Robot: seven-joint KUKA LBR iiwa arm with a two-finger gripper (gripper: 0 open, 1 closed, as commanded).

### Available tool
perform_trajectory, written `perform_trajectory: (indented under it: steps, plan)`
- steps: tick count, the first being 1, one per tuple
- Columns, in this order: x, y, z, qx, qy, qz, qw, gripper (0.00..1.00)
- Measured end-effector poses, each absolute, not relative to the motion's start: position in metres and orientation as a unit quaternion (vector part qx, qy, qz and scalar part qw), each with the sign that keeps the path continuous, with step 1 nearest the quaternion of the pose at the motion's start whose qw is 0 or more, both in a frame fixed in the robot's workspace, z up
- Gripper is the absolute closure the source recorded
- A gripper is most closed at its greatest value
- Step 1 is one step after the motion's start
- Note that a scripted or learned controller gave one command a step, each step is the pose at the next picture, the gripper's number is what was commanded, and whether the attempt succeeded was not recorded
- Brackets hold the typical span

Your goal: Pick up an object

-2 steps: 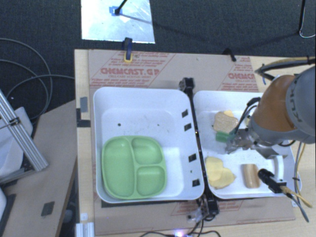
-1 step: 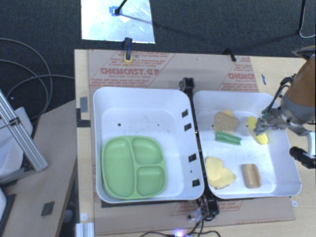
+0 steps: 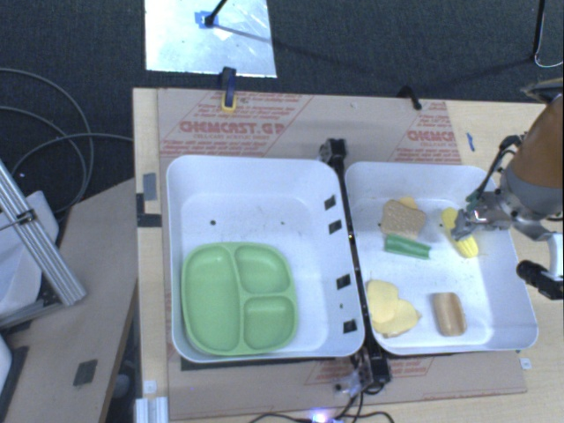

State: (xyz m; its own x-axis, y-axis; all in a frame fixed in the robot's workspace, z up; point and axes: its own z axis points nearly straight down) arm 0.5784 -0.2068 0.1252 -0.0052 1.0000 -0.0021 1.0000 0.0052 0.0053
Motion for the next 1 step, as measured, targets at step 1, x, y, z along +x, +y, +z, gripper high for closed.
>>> perform_trajectory:
  steps: [1]
  plan:
    - [0.5795,-0.2069,0.1364,0.704,0.710,0.0019,0.004,1.00]
